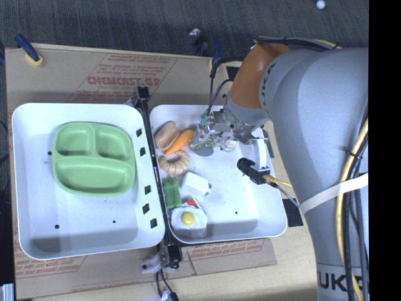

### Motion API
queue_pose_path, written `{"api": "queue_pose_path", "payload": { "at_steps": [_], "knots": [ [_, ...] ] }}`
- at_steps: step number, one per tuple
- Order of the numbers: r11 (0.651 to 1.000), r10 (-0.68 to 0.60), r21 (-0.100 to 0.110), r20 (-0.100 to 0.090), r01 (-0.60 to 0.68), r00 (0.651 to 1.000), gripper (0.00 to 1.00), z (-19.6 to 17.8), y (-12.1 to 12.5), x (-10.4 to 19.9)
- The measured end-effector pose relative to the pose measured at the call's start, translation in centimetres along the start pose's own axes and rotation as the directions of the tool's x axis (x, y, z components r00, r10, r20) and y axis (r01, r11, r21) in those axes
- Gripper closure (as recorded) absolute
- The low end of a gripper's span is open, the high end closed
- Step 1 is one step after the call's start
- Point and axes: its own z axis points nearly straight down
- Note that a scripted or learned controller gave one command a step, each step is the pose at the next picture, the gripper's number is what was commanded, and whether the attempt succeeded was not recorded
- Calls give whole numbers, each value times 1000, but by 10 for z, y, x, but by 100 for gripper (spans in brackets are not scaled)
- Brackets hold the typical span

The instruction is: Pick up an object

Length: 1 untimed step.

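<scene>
End effector [210, 137] hovers beside the carrot [178, 142]; can't tell its grip state. Upper left, cardboard sheet [75, 74] reads "CHEMCAST GP".

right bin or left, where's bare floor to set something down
The right white bin has bare floor in its bottom right corner, between the white block, the fried egg toy and the right wall. Its left side is crowded, from the tan bread roll down. The left white bin has a bare strip below the green divided plate.
</scene>
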Motion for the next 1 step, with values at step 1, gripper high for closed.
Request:
{"api": "queue_pose_path", "payload": {
  "at_steps": [1],
  "knots": [
    [1000,7,-2,-1,-7,1000,100,-90,-61,55]
  ]
}}
